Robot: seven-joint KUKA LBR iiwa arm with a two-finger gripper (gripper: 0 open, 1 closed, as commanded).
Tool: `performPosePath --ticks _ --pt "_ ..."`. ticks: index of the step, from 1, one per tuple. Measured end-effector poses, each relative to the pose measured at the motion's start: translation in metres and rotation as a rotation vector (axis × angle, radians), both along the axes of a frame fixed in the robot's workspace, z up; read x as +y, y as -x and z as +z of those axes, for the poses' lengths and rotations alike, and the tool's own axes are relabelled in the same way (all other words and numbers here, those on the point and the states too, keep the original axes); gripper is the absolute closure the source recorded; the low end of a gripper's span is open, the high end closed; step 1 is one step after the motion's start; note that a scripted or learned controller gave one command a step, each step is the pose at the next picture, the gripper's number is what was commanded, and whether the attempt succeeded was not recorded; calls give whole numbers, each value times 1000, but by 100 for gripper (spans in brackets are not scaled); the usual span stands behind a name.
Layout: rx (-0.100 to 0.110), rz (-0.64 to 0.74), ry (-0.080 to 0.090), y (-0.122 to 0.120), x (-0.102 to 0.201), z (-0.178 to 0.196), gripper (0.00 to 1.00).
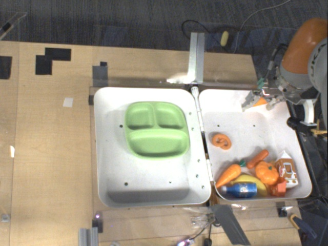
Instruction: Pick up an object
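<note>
The green divided plate lay in the left bin, its long axis running left-right. To the right of the plate, in the right bin, sat a small orange pretzel-like piece. Further right and nearer the camera: carrot, blue can over a banana, orange fruit, carton.

My pincer stood far right of the plate, at the bin's far edge, fingers apparently closed on a small orange object; grip not certain. Judgement: if the grip fails, the pretzel piece lies nearest, leftward and toward the camera from the pincer.
</note>
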State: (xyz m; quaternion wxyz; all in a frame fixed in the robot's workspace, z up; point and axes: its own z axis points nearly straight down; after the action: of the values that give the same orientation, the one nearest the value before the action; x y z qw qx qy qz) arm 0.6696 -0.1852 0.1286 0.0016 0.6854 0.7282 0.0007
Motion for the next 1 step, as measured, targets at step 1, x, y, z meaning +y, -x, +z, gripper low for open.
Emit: performPosePath --ticks 1 --pt "-1 57 1 13 27 -41 0"
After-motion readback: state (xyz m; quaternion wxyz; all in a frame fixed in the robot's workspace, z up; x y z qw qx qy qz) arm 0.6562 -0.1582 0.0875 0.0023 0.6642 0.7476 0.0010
